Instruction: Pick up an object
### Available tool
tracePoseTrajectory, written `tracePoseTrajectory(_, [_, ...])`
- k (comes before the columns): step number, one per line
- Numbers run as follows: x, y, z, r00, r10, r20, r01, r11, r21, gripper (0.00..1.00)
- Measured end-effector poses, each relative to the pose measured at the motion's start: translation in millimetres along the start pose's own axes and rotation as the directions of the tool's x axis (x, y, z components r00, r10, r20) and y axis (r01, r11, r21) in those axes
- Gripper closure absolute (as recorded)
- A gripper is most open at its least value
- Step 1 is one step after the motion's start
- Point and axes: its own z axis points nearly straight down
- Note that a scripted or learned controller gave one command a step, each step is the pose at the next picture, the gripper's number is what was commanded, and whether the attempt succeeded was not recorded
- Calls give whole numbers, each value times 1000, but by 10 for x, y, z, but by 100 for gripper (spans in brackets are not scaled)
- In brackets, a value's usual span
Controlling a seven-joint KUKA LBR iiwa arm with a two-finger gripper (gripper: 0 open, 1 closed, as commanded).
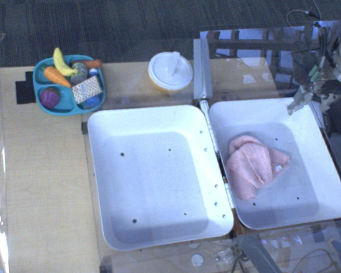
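Observation:
A crumpled pink cloth (254,165) lies in the middle of the right bin (321,205). My gripper (300,101) hovers over that bin's far right corner, up and to the right of the cloth and well apart from it. The arm's wrist (333,78) comes in from the right edge behind it. Nothing hangs from the gripper.
The left bin (109,187) sits beside the right one, joined along a hinged seam (218,164). A blue tray of toy food (68,84) stands at the back left of the bench. A white lidded cup (170,71) stands behind the bins. Metal framing (252,47) rises behind the right bin.

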Motion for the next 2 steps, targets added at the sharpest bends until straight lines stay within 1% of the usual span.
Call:
tracePoseTrajectory(1, [-30,64,-799,1000,-3,2,3,1000,-3,0])
tracePoseTrajectory(2, [353,-691,229,998,-62,-1,62,998,2,0])
